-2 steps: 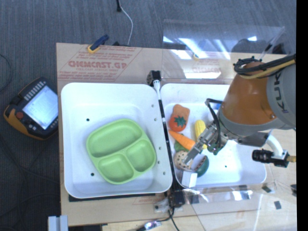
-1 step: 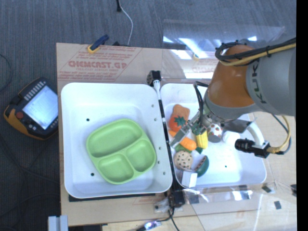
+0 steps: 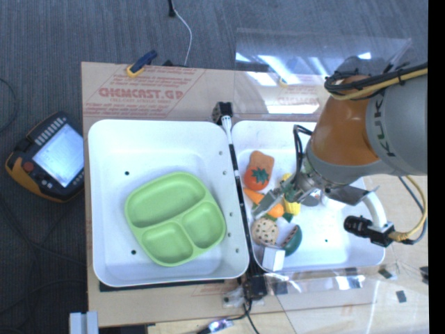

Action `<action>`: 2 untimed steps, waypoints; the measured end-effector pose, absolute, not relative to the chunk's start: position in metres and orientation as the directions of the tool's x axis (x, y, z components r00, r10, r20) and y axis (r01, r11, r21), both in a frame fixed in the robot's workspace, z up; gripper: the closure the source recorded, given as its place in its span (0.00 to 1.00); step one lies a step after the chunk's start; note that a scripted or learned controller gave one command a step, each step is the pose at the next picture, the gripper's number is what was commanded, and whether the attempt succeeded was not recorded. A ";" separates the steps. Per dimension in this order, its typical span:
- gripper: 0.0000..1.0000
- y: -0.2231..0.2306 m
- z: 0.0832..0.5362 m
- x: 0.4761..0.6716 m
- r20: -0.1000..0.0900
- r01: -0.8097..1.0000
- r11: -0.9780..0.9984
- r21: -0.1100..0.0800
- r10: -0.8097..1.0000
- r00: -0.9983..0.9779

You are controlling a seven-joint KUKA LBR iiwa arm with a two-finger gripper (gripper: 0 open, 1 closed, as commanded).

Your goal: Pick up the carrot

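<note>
While our gripper [image 3: 292, 190] sits low over the cluttered near-left corner of the right bin [image 3: 341, 252], we cannot tell how it is set or whether it has anything, because the wrist and the toys crowd that spot. Just beside it, on its left, lies the carrot [image 3: 268, 204], an orange piece pointing slantwise toward the divider between the bins, with what looks like a bit of green and yellow toy stuff against its upper end. Above it rests an orange slab [image 3: 259, 170] with a red and green tomato picture, and below it a speckled cookie [image 3: 265, 231] and a dark green piece [image 3: 293, 240], all close together.

We judge the carrot to be a light, stiff plastic toy, smooth and tapered, so it may slip or squirt out if pinched near the thin tip. We would take it across its thicker middle, with the gripper set crosswise to its length, and watch that neighbours do not get caught too.

Farther out, the left bin [image 3: 111, 152] holds a green divided plate [image 3: 176, 218], and a pendant [image 3: 45, 158] lies on the floor beyond the counter.
</note>
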State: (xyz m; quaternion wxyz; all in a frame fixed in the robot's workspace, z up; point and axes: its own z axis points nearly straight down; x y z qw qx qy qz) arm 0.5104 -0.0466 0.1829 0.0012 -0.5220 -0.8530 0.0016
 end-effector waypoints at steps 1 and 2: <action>0.00 -0.047 0.183 0.510 0.000 0.890 0.455 -0.004 0.890 -0.455; 0.00 -0.106 0.107 0.507 0.001 0.991 0.133 0.000 0.991 -0.133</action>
